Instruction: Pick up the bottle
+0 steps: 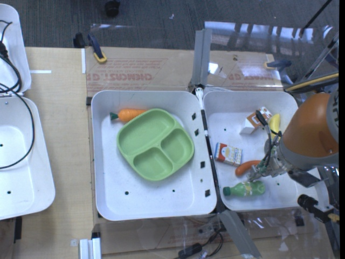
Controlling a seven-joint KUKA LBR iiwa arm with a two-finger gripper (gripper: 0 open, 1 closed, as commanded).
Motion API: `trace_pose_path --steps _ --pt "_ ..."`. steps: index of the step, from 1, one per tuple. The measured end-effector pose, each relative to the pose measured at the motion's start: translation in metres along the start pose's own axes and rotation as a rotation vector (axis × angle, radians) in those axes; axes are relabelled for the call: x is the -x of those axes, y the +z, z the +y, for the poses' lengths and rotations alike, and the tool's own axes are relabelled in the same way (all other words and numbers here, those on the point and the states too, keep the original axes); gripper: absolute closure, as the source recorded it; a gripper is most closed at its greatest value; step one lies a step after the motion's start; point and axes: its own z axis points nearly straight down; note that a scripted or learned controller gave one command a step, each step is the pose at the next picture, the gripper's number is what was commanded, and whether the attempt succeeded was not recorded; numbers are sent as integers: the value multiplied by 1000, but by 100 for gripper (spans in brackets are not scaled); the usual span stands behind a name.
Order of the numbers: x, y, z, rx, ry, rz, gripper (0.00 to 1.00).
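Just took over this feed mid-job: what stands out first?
A light green three-compartment plastic plate dominates the left white bin, an orange toy carrot touching its upper-left rim. In the right white bin, the grey arm's gripper hangs just above a green plastic bottle lying on its side.

Gripper [261, 172] low, wrist seemingly tilted left

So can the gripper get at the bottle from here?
Probably yes. The gripper sits just above the bottle, which lies on its side in the right bin, nothing on top of it.
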Motion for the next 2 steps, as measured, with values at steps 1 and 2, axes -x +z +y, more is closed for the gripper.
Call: trace_pose_path --steps 1,2 --pt "-85 -100 52 2 35 -2 0" --pt "-29 -177 100 1 24 -4 0"
